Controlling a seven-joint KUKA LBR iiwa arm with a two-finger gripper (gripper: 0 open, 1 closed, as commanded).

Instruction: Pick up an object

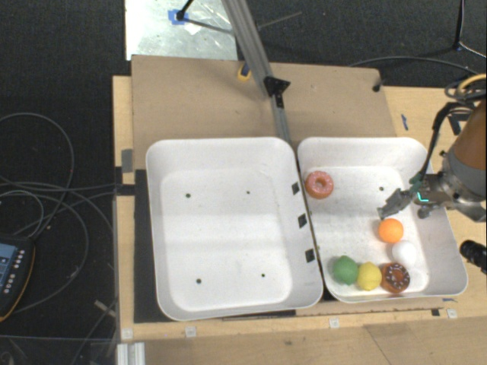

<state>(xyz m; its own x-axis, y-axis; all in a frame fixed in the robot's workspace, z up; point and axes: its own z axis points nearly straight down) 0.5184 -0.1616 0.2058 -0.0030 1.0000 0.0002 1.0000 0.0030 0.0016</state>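
Dark carpet floor [61, 52] strewn with black cables [46, 204] surrounds the wooden bench [198, 97].

Right white bin [358, 154], taken as landmark: pink-frosted doughnut [319, 184] with a tan rim near its left wall; orange ball [391, 230] toward its right side; white egg-shaped object [405, 252] just below the ball; along its front wall, a green fruit [345, 269], a yellow fruit [369, 276] and a dark brown doughnut with pale sprinkles [395, 277]. Left bin [221, 154], beside it, white with small dark dots. Bench [319, 97] beyond both, light brown
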